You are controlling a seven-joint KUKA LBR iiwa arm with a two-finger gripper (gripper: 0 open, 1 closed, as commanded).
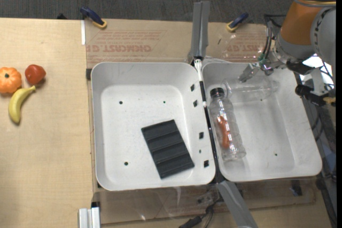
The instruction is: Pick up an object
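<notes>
Fingers (250, 73) of the gripper are seen low over the far edge of the right bin (299, 131), pointing toward the left of the camera view; whether they are spread or pressed together cannot be told, and nothing is seen between them; the grey arm (307, 18) with its orange band is seen at the upper right. A clear plastic bottle (225, 125) with a black cap and an orange object inside is laid on its side along the left wall of the right bin, cap toward the far side, near the fingers but apart from them; a faint clear object, hard to make out, is seen just beside the fingers at the far end of that bin. A black ribbed block (167, 148) is laid flat and tilted in the left bin (107, 115). On the wooden surface (48, 168) to the left, well apart from the bins, an orange fruit (9, 80), a red fruit (35, 74) and a banana (19, 104) are grouped together; two blue and yellow clamps (93, 16) are fixed at the far edge.
</notes>
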